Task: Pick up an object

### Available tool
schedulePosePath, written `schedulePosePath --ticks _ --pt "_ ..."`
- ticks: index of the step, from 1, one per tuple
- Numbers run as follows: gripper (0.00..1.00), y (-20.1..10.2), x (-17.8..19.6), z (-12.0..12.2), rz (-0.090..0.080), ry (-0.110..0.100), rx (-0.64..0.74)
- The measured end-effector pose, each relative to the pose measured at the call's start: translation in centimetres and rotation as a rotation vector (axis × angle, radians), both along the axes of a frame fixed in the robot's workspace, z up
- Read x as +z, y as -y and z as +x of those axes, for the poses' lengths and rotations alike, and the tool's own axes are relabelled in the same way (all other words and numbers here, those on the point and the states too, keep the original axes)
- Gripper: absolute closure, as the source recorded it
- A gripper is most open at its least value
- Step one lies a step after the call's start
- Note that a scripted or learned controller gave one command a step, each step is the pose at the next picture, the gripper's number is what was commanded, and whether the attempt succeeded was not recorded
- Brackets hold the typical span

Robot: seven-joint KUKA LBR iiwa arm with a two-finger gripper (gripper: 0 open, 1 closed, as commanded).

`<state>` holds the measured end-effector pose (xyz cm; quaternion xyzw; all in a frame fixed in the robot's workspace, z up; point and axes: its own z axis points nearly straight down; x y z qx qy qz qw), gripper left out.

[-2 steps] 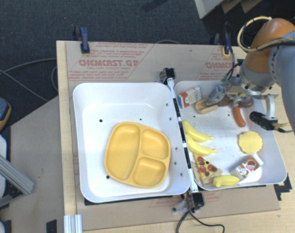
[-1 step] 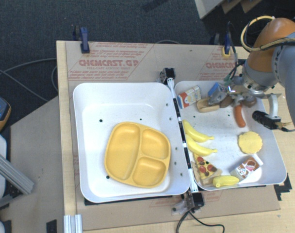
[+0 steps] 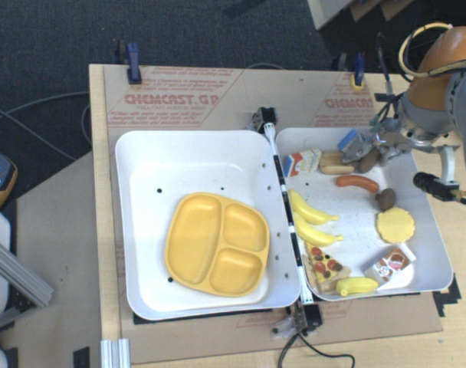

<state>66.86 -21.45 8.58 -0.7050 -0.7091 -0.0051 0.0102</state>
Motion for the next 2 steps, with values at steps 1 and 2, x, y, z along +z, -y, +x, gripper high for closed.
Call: schedulePosePath --ticks 1,2 --pt "1.00 0.4 1.2 0.0 -0.016 0.007 0.001" --pt "1.00 -4.3 9.0 -1.1 -0.022 0.015 -0.001"
